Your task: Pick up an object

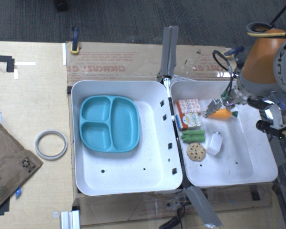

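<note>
Two bins: shallow white plastic trays side by side on the bench; left bin (86, 175) and right bin (257, 171) meet at a dark hinged divider down the middle.
Bench: pale wood-look top to the left; brown printed cardboard (114, 61) lies flat under the far edge of the bins.
Room: dark grey carpet beyond the bench on the far side.
Left bin contents: smooth turquoise plastic plate with three compartments (109, 123), rounded corners, lying flat toward the far left of the bin.
Right bin contents: orange carrot-shaped toy with a green tip (222, 113) at the far middle; red-and-white printed rectangular packet (188, 113) at the far left; green bumpy pea-pod toy (193, 136) just near of the packet; round tan cookie with dark chips (196, 151) nearer still; small white rounded block (214, 143) just right of the cookie.
Arm: grey with an orange band, reaching in from the right over the far side of the right bin.
Gripper (214, 109): metallic fingers low at the carrot's left end, touching or just beside it; cannot tell how far apart the fingers stand, nor whether the carrot sits between them.
Bench oddments: grey tape ring (51, 144) left of the bins; brown cardboard box (7, 168) at the near left corner.
</note>
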Controlling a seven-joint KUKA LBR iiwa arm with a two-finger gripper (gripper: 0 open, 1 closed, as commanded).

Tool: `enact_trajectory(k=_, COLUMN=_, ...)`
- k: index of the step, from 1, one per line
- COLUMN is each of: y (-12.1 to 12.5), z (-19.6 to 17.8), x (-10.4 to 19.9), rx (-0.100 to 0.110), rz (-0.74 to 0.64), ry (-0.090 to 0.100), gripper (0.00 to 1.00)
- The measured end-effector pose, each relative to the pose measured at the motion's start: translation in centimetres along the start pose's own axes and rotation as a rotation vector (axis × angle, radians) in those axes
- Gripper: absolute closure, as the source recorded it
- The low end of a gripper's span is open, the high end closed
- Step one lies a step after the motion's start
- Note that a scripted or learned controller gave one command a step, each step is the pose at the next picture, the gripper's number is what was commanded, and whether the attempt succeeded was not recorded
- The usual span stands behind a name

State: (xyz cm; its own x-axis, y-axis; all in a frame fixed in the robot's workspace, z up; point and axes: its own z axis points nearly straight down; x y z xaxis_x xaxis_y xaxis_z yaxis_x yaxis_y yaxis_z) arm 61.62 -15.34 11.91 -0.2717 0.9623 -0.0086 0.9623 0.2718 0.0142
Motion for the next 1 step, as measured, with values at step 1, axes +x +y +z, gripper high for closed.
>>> enact_trajectory(k=1, y=-1.12, z=1.03, x=-1.64, rx=-0.018, rz=0.368, ry=-0.003, gripper=0.00)
